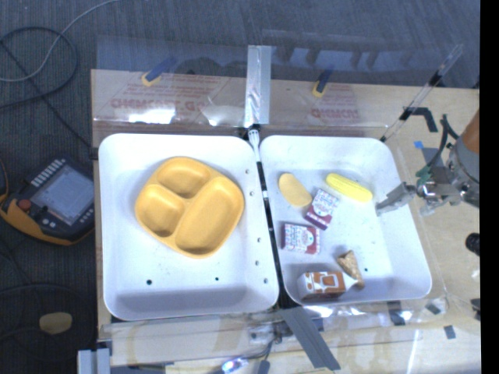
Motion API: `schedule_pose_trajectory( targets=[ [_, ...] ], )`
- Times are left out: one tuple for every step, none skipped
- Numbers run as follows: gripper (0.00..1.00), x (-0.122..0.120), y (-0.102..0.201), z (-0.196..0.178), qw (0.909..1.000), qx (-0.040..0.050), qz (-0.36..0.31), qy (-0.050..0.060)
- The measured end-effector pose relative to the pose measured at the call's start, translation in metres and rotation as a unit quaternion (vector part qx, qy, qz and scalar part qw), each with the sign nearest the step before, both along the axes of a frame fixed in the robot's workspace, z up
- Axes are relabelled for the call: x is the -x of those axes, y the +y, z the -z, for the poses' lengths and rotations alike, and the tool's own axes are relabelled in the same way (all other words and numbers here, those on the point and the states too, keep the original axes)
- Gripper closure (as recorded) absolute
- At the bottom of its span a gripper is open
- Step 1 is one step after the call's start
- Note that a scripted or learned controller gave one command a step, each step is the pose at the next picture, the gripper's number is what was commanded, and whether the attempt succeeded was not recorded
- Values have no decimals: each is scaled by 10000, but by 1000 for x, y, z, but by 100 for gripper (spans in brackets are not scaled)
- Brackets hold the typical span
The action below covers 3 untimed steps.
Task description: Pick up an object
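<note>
Right bin (405, 232) holds the candidates: yellow corn (348, 187) near the back, a flat yellow chip (295, 189) to its left, two small red-and-white packets (323, 207) (299, 238) mid-bin, a brown wedge (350, 264) and a brown carton (323, 284) at the front wall. Left bin (113, 209) holds a yellow divided plate (189, 206).

Gripper (394, 199) sits at the right bin's right rim, just beside the corn, above the bin floor. Nothing is seen between the fingers; cannot tell how far open they are, as the view of them is too small and slanted.

Handling, judged:
- Corn: nearest piece. Looks like a light, stiff plastic toy with a smooth, rounded skin, so likely to roll or squirt out. Take it across the short axis at mid-length.
- Packets: light and thin, lying flat; little edge to grip.
- Carton: boxy, flat sides, best grip surfaces, but touching the front wall, so one finger has poor clearance.
- Chip: too flat.

Corn stands apart from its neighbours; room for the fingers on both sides.
</note>
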<state>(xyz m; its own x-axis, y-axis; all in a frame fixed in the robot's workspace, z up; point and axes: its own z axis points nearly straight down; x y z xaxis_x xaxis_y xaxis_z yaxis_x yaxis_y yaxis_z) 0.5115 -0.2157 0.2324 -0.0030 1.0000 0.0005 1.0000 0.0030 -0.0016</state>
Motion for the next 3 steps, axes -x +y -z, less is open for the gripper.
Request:
schedule_pose_trajectory(
  targets=[
    [0, -64, 2, 64, 9810, -3, -1938, -2],
    [0, -126, -4, 140, 9610, 4, -2766, -18],
    [100, -127, -3, 129, 9608, 6, -2774, -32]
  ],
)
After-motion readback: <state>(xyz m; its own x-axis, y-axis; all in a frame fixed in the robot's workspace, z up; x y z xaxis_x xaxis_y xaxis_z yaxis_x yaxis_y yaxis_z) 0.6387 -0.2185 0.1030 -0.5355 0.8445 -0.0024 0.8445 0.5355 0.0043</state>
